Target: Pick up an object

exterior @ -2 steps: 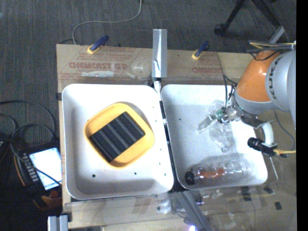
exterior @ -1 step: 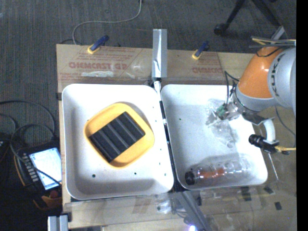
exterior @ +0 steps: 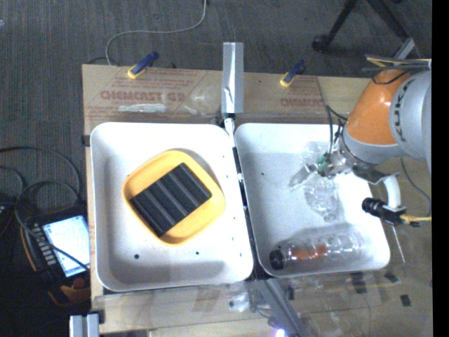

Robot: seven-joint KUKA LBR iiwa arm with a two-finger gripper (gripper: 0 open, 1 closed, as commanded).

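Note:
My gripper [exterior: 317, 173] hangs low over the upper right part of the right bin [exterior: 277, 137], below the arm's orange band [exterior: 375, 118]. Just under and in front of it lies a small crumpled clear plastic piece [exterior: 323, 199]; whether it touches the gripper is unclear. A clear plastic bottle [exterior: 319, 250] with a dark cap and brownish contents lies on its side along the right bin's front wall. In the left bin [exterior: 112, 262] rests a yellow rounded square block [exterior: 175, 196] with a black ribbed top, turned at an angle.
A raised divider [exterior: 238, 188] separates the two bins. Two blue-and-yellow clamps [exterior: 142, 64] [exterior: 293, 71] and a metal post [exterior: 232, 76] stand on the board behind the bins. A black cable connector [exterior: 379, 208] hangs off the arm by the right bin's edge.

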